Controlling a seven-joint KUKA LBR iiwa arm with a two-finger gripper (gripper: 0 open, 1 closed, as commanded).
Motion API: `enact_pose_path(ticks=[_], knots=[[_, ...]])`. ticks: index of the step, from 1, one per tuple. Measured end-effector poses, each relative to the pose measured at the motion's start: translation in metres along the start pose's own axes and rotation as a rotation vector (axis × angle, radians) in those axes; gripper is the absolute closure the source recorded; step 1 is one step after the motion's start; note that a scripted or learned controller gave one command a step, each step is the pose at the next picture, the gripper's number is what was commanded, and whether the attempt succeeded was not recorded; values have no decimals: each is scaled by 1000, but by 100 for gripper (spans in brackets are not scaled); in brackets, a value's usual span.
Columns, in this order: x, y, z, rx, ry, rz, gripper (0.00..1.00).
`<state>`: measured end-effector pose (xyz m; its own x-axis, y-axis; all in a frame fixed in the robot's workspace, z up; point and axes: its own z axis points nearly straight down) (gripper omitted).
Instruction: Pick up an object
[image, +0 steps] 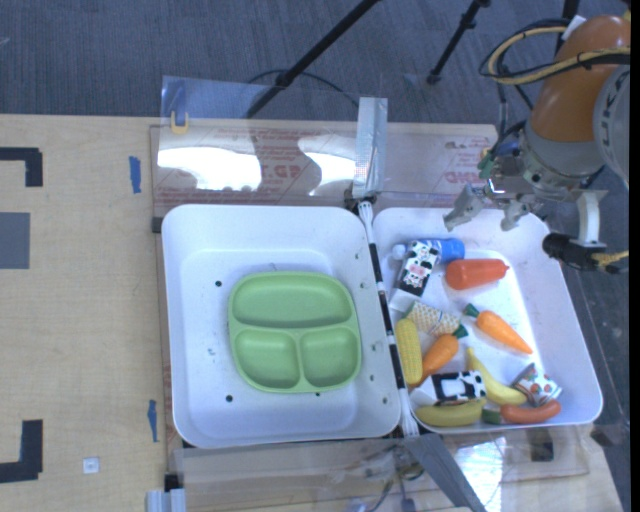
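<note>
While the left bin (185, 330) holds just one thing, a green divided plate (295, 331) lying flat at its middle with three compartments, the right bin (575, 340) beside it is crowded with toys. Nearest the wall shared with the left bin stands a yellow corn cob (408, 349), and above it a small black-and-white cow figure (417, 269) with a blue piece (446, 248) just beside its top. A waffle-patterned wedge (436, 319) lies right of the corn, with a short carrot (440, 351) touching its lower edge. Below these a second cow-patterned block (457, 386) rests against a banana (447, 414) along the bin's near wall. Further right, an orange-red pepper-like piece (477, 272) lies near the top, a longer carrot (497, 331) slants beneath it, a second banana (492, 383) curves under that, and a red sausage (531, 410) and a small mixed-colour toy (537, 385) sit in the bin's lower right corner.

The gripper (492, 207) hangs over the upper edge of the right bin, above the pepper-like piece and apart from every toy; its two fingers are spread, nothing between them. A clear plastic screen (260, 140) stands behind the left bin, and black tripod legs (320, 50) cross the floor beyond.
</note>
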<state>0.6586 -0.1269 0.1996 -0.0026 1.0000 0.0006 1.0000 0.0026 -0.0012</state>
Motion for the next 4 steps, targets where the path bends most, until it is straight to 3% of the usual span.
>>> enact_pose_path(ticks=[1, 2, 3, 4], knots=[[-8, -84, 63, -1, -1, 44, 0], [-36, -117, 113, -6, -1, 58, 0], [-37, -116, 102, -10, -2, 60, 100], [-4, -74, -17, -2, -1, 11, 100]])
